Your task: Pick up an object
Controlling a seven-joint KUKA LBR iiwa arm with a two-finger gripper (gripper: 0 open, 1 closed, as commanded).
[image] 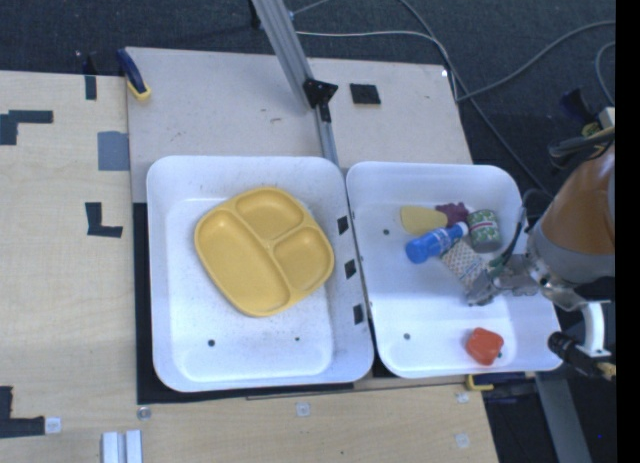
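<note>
Object cluster in right shallow white bin: blue plastic bottle, yellow wedge, purple piece partly hidden, green-patterned cylinder, speckled grey item hard to identify | red block apart near front | pincer low beside speckled item, opening cannot be told, grasp unclear | yellow divided plastic plate in left bin

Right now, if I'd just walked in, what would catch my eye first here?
Probably the big yellow divided plate, lying alone in the left bin. Next, the cluster in the right bin: a blue bottle among small items near the far side, and a red object apart at the near edge. The grey arm reaches in from the right.
</note>
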